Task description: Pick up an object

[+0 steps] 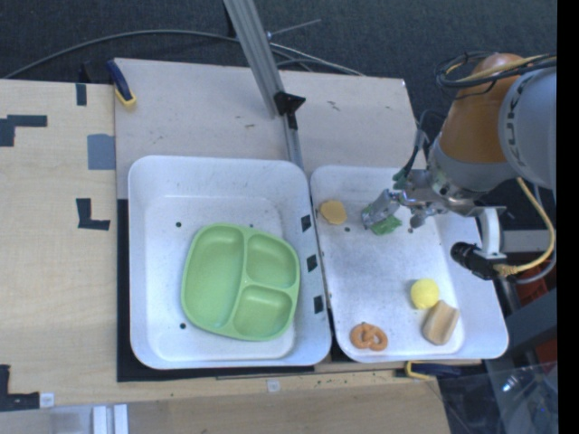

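Gripper (391,213): low over upper part of right bin (479,333), fingers on either side of green item (386,226).
Finger state: partly closed; firm grasp on green item not confirmable from blurred view.
Green item: small, probably light and soft; take hold across narrow middle.
Other candidates: yellow ball (424,293), pretzel (368,336), bread piece (440,322), orange disc (333,212).
Left bin (154,242): green divided plate (241,281).

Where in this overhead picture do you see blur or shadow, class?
Camera view: the end effector and the green item beneath it look soft and smeared; the green divided plate is sharper, with shadow at its lower edge; light on the white bins is even.
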### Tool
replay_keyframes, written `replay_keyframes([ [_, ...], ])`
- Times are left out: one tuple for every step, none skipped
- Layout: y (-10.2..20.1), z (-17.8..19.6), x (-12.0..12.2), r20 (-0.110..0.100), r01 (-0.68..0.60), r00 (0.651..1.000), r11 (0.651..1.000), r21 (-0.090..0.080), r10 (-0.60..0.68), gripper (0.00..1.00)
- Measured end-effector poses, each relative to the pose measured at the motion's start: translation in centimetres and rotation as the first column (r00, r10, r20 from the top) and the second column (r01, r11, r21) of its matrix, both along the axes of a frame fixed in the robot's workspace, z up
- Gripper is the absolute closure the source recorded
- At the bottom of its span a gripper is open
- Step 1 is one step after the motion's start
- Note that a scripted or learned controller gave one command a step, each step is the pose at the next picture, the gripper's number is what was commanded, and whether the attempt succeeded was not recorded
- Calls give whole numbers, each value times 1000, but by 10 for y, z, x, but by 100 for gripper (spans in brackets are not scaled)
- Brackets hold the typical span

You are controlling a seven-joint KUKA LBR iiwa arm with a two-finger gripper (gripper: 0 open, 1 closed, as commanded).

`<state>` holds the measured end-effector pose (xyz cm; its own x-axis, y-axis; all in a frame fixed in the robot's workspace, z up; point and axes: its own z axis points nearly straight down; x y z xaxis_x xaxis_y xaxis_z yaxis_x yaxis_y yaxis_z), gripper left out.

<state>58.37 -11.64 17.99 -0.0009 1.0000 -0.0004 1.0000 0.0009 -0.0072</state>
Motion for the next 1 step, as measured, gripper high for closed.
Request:
replay_keyframes([
  [4,-62,-9,-2,-1,1000,1000,1,1,0],
])
